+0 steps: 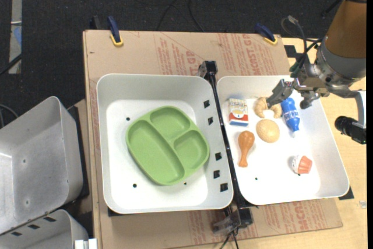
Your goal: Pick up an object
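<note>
We see the gripper (295, 93) hanging over the right bin (332, 143), its 2 fingers spread apart around the top of the blue bottle (290, 114), which extends toward 6 o'clock from it; nothing is lifted clear

One fixed camera looks down at a slant on both white bins (111, 125), arm (349, 26) entering from the right.

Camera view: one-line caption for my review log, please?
Gripper hovers over a blue bottle in the right bin; green divided plate sits in the left bin.
</note>
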`<state>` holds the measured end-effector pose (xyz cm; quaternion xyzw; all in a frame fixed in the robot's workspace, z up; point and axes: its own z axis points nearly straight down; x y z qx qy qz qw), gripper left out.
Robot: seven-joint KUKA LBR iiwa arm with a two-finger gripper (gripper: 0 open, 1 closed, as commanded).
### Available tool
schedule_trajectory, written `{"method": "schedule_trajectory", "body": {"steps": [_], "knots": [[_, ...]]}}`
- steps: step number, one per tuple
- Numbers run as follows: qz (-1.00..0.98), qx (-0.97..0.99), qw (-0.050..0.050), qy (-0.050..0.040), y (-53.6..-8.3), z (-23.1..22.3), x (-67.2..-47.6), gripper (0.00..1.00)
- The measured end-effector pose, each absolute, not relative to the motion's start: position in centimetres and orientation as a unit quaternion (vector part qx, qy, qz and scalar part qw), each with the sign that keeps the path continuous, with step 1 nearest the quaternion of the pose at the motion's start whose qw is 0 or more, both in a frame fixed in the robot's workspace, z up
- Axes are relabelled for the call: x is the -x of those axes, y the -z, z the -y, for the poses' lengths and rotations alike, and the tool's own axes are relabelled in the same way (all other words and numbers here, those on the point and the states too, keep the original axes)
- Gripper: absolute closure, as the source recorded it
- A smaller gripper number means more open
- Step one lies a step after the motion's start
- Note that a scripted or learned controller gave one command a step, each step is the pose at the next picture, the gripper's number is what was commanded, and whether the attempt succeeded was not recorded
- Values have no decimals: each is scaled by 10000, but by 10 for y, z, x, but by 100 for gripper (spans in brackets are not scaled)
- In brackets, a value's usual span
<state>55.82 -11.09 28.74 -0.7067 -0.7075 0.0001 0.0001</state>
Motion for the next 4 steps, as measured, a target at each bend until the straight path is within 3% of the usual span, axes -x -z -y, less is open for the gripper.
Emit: {"method": "schedule_trajectory", "body": {"steps": [3, 4], "knots": [[7063, 7079, 23, -18, -101, 116, -551, 0], [7060, 7082, 1, 1, -114, 115, -552, 100]]}}
